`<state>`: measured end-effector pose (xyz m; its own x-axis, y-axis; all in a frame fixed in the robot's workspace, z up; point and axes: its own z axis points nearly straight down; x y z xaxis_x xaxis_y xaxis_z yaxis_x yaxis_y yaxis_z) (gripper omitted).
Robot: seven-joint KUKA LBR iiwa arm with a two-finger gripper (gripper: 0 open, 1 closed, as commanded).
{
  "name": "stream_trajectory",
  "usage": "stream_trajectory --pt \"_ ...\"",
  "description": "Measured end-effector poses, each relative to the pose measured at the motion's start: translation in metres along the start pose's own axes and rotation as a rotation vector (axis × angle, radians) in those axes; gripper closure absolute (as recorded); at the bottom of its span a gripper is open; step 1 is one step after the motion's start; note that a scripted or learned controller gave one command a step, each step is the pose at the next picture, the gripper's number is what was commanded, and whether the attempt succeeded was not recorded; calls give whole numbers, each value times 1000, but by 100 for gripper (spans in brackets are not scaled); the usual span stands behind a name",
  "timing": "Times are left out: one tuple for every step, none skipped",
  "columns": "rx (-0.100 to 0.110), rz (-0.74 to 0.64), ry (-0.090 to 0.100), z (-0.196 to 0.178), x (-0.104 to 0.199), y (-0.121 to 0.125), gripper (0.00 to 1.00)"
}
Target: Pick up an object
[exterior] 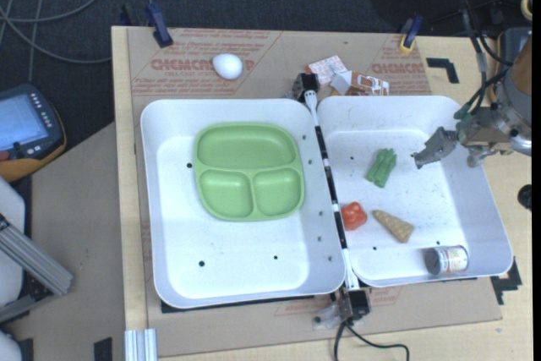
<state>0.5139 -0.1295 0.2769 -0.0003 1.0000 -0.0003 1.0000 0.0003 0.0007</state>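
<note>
The right bin (473, 207) holds several small items. A green ridged toy (382, 166) lies near its middle. A red piece (353, 216) rests against the divider, with a tan cone (394, 225) just right of it. A small metal can (446, 259) lies on its side near the front right corner. My gripper (441, 146) hangs over the bin's upper right part, right of the green toy and apart from it, with nothing seen in it.
A green three-compartment plate (250, 169) sits in the left bin (169, 249). A white egg-shaped ball (226, 65) and some crumpled wrappers (347, 79) lie on the bench behind the bins. Cables hang at the far right.
</note>
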Motion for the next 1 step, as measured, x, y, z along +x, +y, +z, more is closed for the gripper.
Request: stream_trajectory --pt "3 0 1 150 24 58 0"
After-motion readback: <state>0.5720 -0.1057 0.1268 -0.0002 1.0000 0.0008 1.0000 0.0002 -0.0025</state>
